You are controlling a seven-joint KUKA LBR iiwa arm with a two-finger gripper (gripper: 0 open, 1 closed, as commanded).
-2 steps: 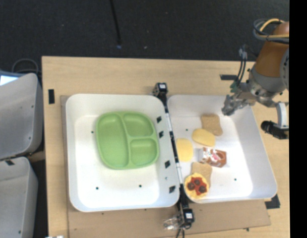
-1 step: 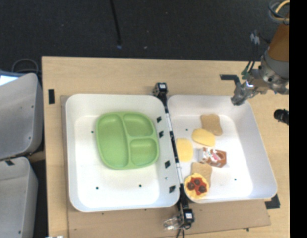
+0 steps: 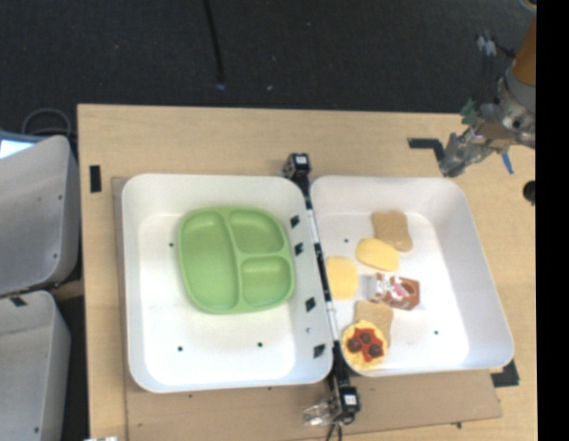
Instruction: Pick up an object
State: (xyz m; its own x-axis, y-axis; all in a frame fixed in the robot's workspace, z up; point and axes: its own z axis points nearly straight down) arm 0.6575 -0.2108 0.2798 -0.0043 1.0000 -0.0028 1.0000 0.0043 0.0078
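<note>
Toy food pieces lie clustered in the right bin (image 3: 468, 237): a tan cracker (image 3: 392, 229), yellow wedges (image 3: 378, 254), a wrapped sweet (image 3: 397, 290) and a berry tart (image 3: 364, 345) by the divider. The gripper (image 3: 454, 157) hovers beyond the bin's far corner, its state impossible to tell. The pieces look light, stiff and smooth; pinching the cracker across its narrow sides seems safest

green divided plate (image 3: 236, 259) sits in the left bin (image 3: 137, 356). right bin (image 3: 477, 329) has toy food clustered w/ a tan piece (image 3: 392, 228), two yellow bits (image 3: 378, 254) (image 3: 341, 277), a small packet (image 3: 397, 291), and a tart w/ red berries (image 3: 364, 344) at the front-left corner. arm's tool (image 3: 459, 152) hangs over the counter (image 3: 266, 136) just beyond the right bin's far rim, nothing in it.
</note>
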